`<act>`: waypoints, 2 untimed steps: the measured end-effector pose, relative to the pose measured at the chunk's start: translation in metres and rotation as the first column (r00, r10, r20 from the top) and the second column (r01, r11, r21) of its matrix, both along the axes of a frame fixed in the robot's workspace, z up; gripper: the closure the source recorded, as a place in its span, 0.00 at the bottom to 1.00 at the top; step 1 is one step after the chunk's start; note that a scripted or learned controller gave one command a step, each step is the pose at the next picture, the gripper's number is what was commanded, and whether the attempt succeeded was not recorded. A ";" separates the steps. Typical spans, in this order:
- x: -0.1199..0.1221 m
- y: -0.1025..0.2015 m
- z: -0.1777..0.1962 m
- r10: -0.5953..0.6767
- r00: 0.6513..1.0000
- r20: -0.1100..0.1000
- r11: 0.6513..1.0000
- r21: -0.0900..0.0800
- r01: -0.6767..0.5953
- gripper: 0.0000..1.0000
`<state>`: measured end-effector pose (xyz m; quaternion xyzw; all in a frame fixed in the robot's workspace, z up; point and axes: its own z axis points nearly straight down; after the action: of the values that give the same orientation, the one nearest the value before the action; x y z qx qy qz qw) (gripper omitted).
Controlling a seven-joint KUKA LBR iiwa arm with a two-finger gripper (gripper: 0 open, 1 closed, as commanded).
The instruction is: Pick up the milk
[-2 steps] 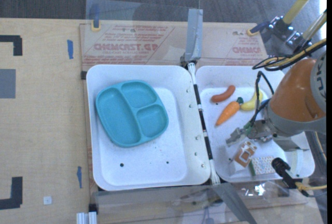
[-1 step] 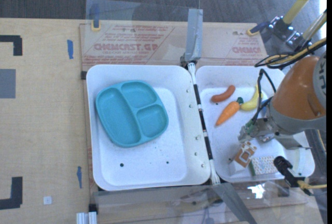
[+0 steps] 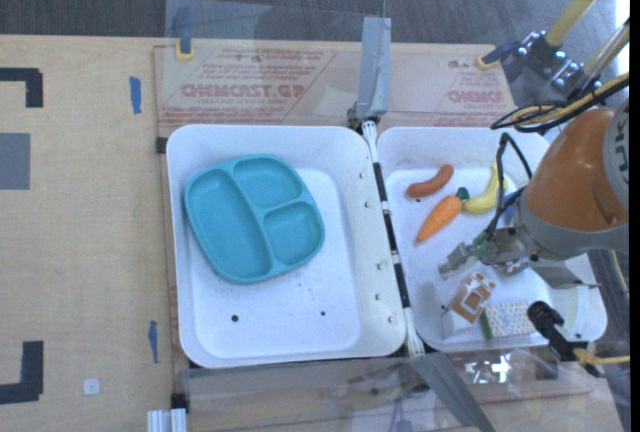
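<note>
The milk [image 3: 475,298], a small carton with an orange-brown and white printed face, lies flat on the floor of the right-hand bin [image 3: 425,145], low in the frame toward the lower right; it rests tilted, one corner aimed at the bin's near wall, so a grasp would probably have to close across its narrow sides rather than its broad face. Touching it on its right side is a white packet [image 3: 507,317] with a speckled face and a green edge, which crowds the carton and could be dragged along.

The gripper [image 3: 470,255] hangs just above and to the upper left of the carton, under the orange band of the arm [image 3: 575,180] that reaches in from the right edge; its metal fingers point down and left at the bin floor, but whether they are spread or pressed together I cannot tell; nothing is seen between them, and the carton is still on the floor, so the pick is not yet made.

Higher in the same bin lie a toy sausage [image 3: 430,182], a carrot [image 3: 440,216] and a banana [image 3: 487,194], clustered near the arm but apart from the carton; the left bin [image 3: 200,320] holds a turquoise divided tray [image 3: 254,217], well clear of the work.
</note>
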<state>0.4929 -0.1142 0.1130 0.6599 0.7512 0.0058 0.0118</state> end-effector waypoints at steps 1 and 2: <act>-0.011 0.012 -0.025 -0.157 0.987 -0.021 0.988 0.008 0.157 0.00; -0.009 0.010 -0.014 -0.160 0.987 -0.014 0.987 0.008 0.160 1.00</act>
<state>0.4838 -0.1039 0.0990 0.7181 0.6959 0.0040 0.0044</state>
